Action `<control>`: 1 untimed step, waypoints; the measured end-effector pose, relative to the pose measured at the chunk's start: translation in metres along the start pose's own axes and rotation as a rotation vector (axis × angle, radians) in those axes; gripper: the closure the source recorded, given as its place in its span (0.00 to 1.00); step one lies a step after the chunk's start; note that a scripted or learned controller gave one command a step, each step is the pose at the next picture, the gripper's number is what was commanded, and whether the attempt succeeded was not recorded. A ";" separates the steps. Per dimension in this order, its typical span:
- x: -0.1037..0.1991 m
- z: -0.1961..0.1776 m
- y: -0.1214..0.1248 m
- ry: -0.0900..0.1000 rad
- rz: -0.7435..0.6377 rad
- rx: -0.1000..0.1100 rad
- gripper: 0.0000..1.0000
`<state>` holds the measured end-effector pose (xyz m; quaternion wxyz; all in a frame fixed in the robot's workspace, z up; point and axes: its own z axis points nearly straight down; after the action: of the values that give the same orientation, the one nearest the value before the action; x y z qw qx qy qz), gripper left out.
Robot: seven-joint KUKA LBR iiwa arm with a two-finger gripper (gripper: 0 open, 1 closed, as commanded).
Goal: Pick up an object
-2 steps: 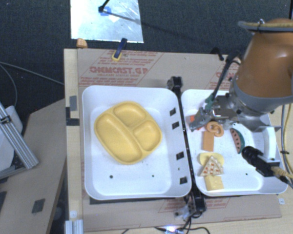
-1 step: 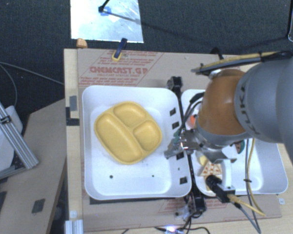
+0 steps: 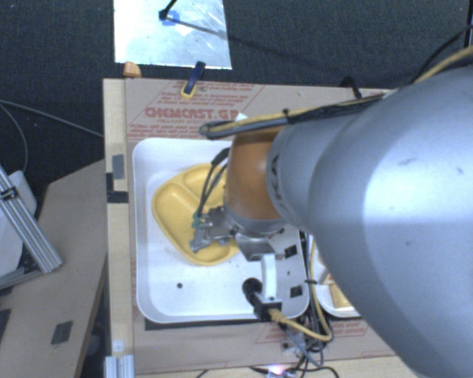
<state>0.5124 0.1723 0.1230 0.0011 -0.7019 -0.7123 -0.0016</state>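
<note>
Overhead, the arm [image 3: 363, 203] lowers its gripper [image 3: 207, 235] over a yellow dish [image 3: 181, 203] lying in the left white bin [image 3: 154, 290]. Whether the gripper grasps it cannot be told; the dish appears unlifted, so the pick remains undone.

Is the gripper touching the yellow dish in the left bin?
Cannot tell. In the camera view the gripper overlaps the yellow dish, but the slanted look down shows neither contact nor a gap.
</note>
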 end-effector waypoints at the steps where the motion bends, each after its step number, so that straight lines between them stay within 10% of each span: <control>1: 0.067 -0.087 0.026 0.002 0.004 -0.009 0.00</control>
<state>0.5368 0.2394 0.2102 -0.0013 -0.7033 -0.7109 -0.0054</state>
